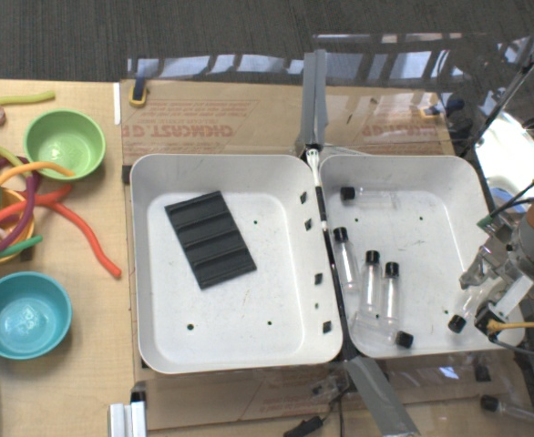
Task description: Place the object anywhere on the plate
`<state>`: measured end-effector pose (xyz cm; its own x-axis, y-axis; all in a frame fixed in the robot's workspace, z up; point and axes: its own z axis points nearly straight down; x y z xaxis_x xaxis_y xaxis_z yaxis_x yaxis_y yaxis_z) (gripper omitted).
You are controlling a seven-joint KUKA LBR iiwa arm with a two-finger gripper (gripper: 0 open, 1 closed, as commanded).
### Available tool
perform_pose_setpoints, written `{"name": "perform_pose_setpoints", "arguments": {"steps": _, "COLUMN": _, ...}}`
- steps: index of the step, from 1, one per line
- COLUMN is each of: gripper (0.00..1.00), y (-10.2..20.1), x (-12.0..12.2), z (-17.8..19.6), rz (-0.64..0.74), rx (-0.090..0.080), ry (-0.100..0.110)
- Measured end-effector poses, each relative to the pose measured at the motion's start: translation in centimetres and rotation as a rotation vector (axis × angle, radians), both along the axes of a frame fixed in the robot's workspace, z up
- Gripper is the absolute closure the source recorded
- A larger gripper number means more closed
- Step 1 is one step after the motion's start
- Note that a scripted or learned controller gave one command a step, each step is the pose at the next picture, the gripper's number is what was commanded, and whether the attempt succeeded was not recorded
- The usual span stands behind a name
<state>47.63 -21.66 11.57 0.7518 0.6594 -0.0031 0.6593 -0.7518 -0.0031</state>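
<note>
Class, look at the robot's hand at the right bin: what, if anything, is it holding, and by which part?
It cannot be told. The hand sits at the right bin's right edge, and no vial is seen in it.

Single fixed camera, mounted above the bench and tilted downward, far enough back that both white bins fell within the frame. The divider (pixel 316 167) between the bins stood near the frame's centre: the left bin (pixel 148 244) lay to its left, the right bin (pixel 458 180) to its right. Beyond the divider, dark floor (pixel 249 7) crossed the top of the view.
</note>
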Motion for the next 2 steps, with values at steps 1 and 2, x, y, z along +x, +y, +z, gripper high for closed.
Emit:
{"name": "perform_pose_setpoints", "arguments": {"steps": 1, "gripper": 1.0, "y": 0.2, "x": 0.3, "z": -2.4, "rz": -0.121, "rx": 0.007, "ry": -0.002}}
{"name": "perform_pose_setpoints", "arguments": {"steps": 2, "gripper": 1.0, "y": -0.5, "x": 0.1, "z": 10.6, "rz": -0.278, "rx": -0.002, "ry": 0.0}}
